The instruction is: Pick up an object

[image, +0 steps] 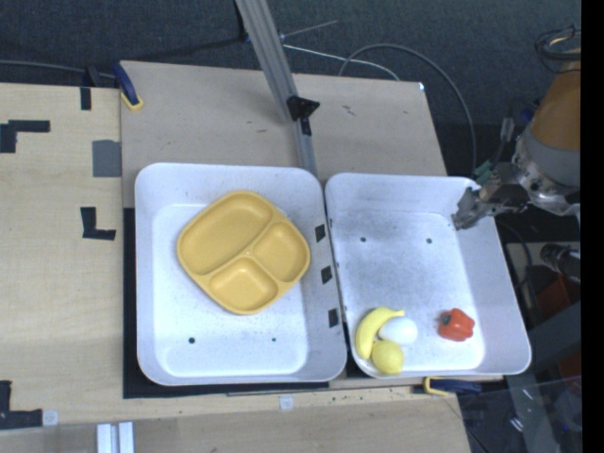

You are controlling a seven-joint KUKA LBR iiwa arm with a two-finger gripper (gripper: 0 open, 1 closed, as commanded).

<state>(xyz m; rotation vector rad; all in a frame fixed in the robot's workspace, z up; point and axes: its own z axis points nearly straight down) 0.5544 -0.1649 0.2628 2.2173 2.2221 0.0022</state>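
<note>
Nothing is lifted yet, by the look of it. The arm [557,130] comes in over the right edge of the surface, and its pincer [469,211] hangs above the right rim of the right bin [396,253], near that bin's far right corner. It looks dark and small from up here, and whether it is spread or closed cannot be told; nothing visible sits in it.

The pickable things are all bunched at the near edge of that same bin. In its near left corner lies a yellow banana [375,323], curved, touching a white egg-like piece [399,331], and just in front of them, a round yellow lemon-like fruit [387,356]. Set apart toward the near right corner stands a small red pepper [456,325] with a darker stem end. These are well apart from the pincer, across the bin's speckled floor.

Over in the left bin [160,281], a yellow compartment plate [243,251] lies flat, three sections, tilted a little against the bin's edges.

So the judgement: the whole pick is still ahead, with approach, descent, closing and lifting all left to do. The pepper, standing alone, looks the cleanest target; the clustered fruit would likely crowd a grasp.
</note>
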